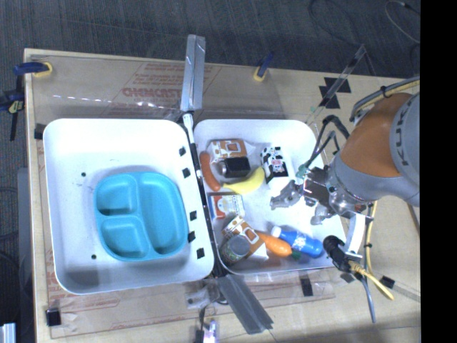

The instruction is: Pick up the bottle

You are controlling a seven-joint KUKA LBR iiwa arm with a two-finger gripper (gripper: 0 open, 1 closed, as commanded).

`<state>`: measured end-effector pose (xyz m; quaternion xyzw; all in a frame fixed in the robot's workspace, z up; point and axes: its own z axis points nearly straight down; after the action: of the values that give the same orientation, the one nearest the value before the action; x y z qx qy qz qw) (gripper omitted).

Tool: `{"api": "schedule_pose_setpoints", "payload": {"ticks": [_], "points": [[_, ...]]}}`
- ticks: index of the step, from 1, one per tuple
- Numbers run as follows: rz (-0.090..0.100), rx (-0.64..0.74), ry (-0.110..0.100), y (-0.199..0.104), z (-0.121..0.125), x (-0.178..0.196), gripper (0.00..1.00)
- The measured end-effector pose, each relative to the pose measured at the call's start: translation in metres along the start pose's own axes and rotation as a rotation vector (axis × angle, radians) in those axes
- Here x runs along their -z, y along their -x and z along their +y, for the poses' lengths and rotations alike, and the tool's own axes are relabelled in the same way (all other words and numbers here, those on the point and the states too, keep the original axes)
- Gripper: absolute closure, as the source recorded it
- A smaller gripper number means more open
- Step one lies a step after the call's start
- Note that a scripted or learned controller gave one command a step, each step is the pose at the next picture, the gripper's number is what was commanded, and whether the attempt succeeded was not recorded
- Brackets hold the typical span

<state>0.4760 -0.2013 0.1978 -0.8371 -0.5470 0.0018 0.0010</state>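
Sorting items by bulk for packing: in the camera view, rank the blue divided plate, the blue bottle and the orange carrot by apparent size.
1. Blue divided plastic plate, largest by far.
2. Blue bottle with white cap and orange carrot look alike in length; not ranked.

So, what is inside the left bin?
The left bin holds a blue divided tray with three compartments, nothing visible in them. Whatever lies under the tray is covered.

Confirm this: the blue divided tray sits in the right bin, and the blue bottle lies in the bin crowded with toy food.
Not quite. The camera view shows the blue divided tray in the left bin, not the right. The blue bottle does lie in the crowded right bin.
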Motion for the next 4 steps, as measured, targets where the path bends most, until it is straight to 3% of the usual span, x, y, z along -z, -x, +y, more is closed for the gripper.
{"api": "schedule_pose_setpoints", "payload": {"ticks": [1,2,3,4], "points": [[0.001,0.011,-0.002,-0.002,-0.001,-0.056,0.0],[0.003,-0.022,0.0,0.001,0.001,-0.015,0.0],[0.002,0.023,0.002,0.002,0.002,0.002,0.0],[0.001,-0.022,-0.002,-0.001,0.0,-0.041,0.0]]}}
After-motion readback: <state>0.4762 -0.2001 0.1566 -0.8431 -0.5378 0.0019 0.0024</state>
